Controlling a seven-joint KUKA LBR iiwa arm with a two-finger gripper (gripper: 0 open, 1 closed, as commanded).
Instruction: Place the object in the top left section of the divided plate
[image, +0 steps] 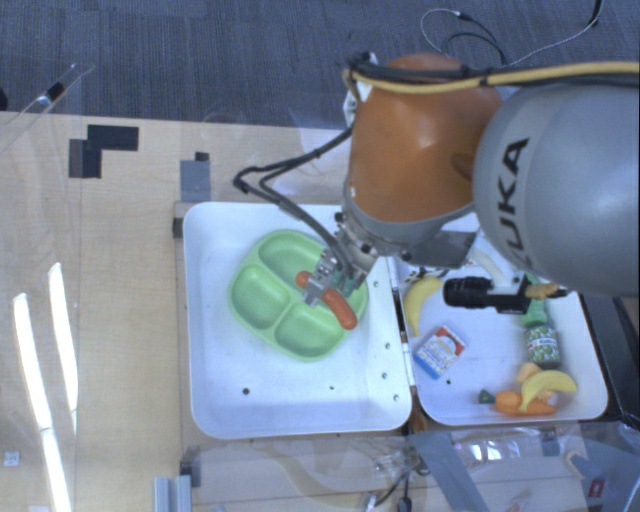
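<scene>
The tool (325, 283) hangs low over the green divided plate (258, 298) in the left bin (215, 380), its tip above the plate's middle ridges. An orange, sausage-shaped object (338, 308) lies just below and to the camera-right of the tip, slanting across the plate's right-hand section; its upper end reaches in under the fingers. The fingers look nearly closed around that end, though the wrist shades the spot, so a firm hold is likely rather than sure.

This reads as the placing step: the object is at the plate but not yet in the section up and to the left of the tool. The next move calls for a small carry that way, clearing the ridge, then a release with the object lying wholly inside that section.

In the right bin (590, 395), beyond the tool, sit a banana (420, 298), a small carton (438, 350) and other toy foods.
</scene>
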